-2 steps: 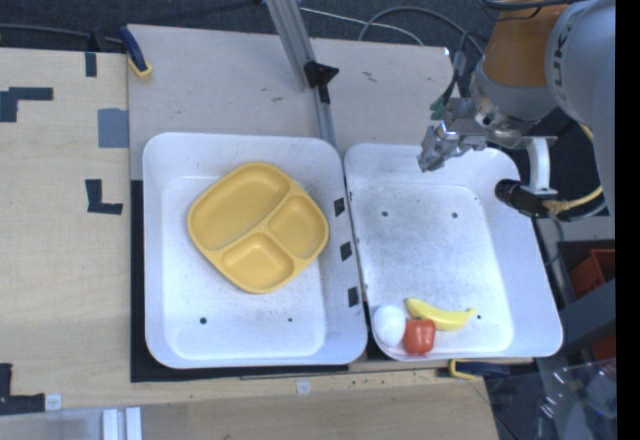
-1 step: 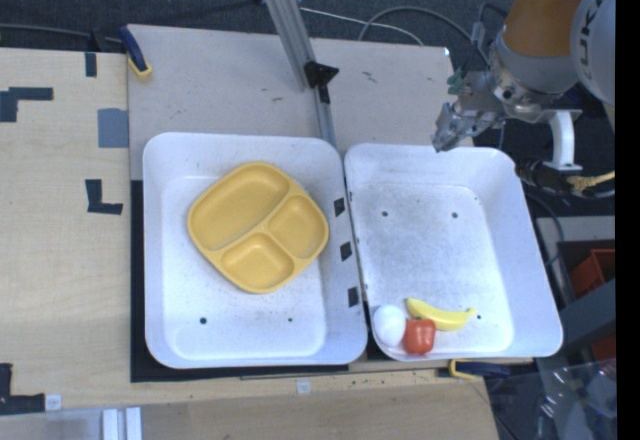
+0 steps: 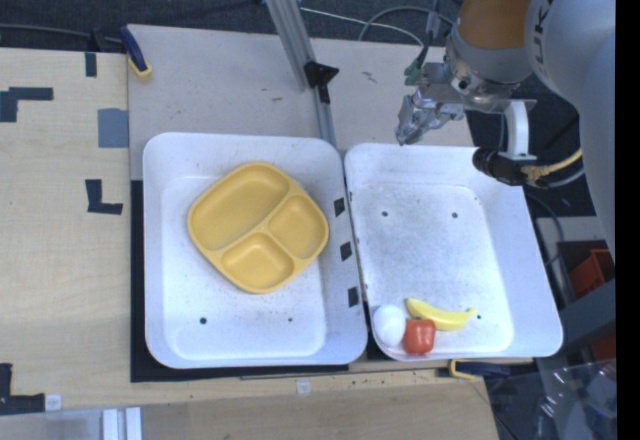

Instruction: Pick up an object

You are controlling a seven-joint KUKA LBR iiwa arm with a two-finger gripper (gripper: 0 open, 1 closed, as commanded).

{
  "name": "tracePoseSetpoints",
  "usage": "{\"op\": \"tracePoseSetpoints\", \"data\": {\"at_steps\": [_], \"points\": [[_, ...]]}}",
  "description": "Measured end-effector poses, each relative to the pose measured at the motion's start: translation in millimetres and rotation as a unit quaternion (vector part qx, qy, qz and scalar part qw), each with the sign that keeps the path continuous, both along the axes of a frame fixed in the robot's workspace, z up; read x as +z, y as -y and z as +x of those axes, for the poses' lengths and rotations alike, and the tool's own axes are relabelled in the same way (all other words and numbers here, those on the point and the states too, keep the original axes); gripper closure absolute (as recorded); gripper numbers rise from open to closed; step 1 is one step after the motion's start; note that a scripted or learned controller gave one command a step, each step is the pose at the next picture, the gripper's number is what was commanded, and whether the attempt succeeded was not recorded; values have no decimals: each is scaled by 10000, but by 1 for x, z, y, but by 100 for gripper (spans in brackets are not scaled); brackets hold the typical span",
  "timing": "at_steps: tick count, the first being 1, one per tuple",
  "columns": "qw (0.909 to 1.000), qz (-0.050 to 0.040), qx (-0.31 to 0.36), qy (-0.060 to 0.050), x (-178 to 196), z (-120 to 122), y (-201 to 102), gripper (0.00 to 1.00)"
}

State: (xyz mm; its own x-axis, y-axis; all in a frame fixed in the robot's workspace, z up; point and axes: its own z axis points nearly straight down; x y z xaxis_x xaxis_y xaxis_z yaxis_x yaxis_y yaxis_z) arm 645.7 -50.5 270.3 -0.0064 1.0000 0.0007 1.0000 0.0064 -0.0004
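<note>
The tool (image 3: 413,124) hangs at the 12 o'clock edge of the right bin (image 3: 500,190), over its far rim near the corner that meets the left bin (image 3: 165,228). Whether it is clenched or released I cannot tell, since it is small and seen from above; nothing shows between its tips.

The things to pick lie well apart from it, at the 6 o'clock end of the same bin. A yellow banana (image 3: 440,314) lies flat along the near wall, a red object (image 3: 420,336) sits just below it and touching it, and a white ball (image 3: 388,324) rests against the red one at its 9 o'clock side (all three crowd the bin's near left corner). From the tool they lie toward 6 o'clock, across the bin's speckled floor.

The left bin holds a yellow divided plate (image 3: 257,226), lying flat, slightly turned, toward its 12 o'clock half. Both bins rest on the counter (image 3: 60,278).
</note>
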Motion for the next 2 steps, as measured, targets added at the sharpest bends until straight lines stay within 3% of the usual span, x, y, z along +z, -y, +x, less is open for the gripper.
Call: {"op": "tracePoseSetpoints", "data": {"at_steps": [2], "points": [[10000,1,1,-3,-5,10,-104,100]]}}
